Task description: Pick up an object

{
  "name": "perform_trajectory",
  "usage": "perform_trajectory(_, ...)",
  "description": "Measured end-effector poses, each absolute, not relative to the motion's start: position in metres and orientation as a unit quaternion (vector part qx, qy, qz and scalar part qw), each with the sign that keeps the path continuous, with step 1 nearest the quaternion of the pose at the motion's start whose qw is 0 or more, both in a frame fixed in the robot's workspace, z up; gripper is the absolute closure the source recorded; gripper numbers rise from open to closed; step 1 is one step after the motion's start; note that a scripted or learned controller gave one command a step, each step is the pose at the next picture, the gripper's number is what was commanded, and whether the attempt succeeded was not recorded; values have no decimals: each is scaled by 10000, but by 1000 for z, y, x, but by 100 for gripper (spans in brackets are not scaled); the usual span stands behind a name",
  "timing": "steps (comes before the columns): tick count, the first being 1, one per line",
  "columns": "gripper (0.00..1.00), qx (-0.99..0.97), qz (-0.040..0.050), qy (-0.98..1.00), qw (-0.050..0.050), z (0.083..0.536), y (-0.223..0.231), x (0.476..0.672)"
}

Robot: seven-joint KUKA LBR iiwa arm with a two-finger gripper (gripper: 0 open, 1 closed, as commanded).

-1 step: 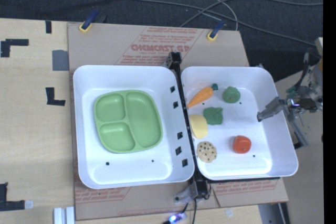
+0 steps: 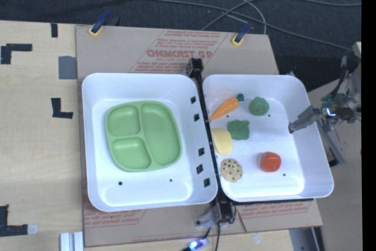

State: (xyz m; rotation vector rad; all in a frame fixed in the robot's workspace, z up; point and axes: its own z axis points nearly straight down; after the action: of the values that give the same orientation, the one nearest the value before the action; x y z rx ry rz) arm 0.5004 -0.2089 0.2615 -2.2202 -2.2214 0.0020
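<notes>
The right bin (image 2: pixel 294 86) holds several toy foods: an orange carrot (image 2: pixel 224 107), a round green piece (image 2: pixel 258 106), a flat dark green leafy piece (image 2: pixel 238 129), a yellow piece (image 2: pixel 222 141), a speckled cookie (image 2: pixel 231 170) and a red tomato (image 2: pixel 270 161). My gripper (image 2: pixel 301 120) reaches in from the right and hovers over this bin's right rim. It is level with the leafy piece, apart from every item, with nothing seen in it.
The left bin (image 2: pixel 94 91) holds a light green divided plate (image 2: pixel 143 135). A black divider (image 2: pixel 201 126) runs between the bins. Both stand on a cardboard sheet (image 2: pixel 176 50) with yellow clamps at its back corners. Cables cross the dark floor behind.
</notes>
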Motion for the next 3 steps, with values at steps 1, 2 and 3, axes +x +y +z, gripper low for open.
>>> perform_trajectory(1,0,-7070,19,-7072,32,198,-206,496)
perform_trajectory(2,0,-7068,17,-7074,27,154,-205,492)
perform_trajectory(3,0,-7069,14,-7074,19,108,-211,492)
